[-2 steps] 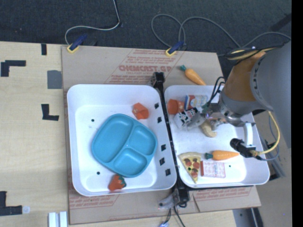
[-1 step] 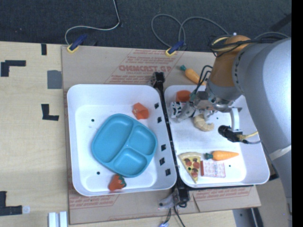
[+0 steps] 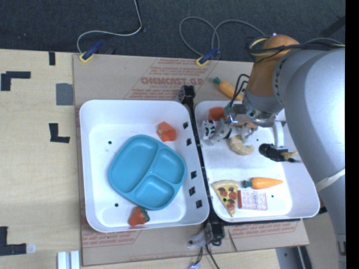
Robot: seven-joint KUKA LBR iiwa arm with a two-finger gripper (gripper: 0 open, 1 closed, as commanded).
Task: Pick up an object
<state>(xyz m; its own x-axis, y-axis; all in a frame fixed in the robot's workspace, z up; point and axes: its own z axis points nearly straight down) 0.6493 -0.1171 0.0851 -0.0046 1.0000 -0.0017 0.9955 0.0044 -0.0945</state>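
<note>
Beige lump (image 3: 241, 145) lay in the right bin (image 3: 294, 198), toward eleven o'clock of the bin floor and clear of the walls.

Gripper (image 3: 233, 125) sat low at about eleven o'clock from the lump, just beside it. Could not tell whether it was open or closed, as the wrist blocked the working end. Nothing was seen held.

Neighbours:
- Black-and-white spotted toy (image 3: 211, 130) was at the gripper's nine o'clock, close to the bin's left wall.
- Orange-red piece (image 3: 216, 114) was at the gripper's eleven o'clock, in the far corner.
- Carrot (image 3: 263, 182) was at five o'clock from the lump, well apart.
- Pizza slice (image 3: 226, 196) was at seven o'clock from the lump, with a printed card (image 3: 254, 200) just beside it.
- Blue plate (image 3: 147, 171) was in the left bin (image 3: 90, 150), away from the arm.

Step judged: approach onto a target, grasp not yet made. Lump seemed the likelier pick, though the toy was about as near, so the aim was uncertain.

Next move, as judged, called for centring squarely over one item, a straight descent, then closing on it. The lump had open floor all round and looked the easier take. The toy's place by the wall left little room on that side. Risk noted: clipping the toy while going for the lump.
</note>
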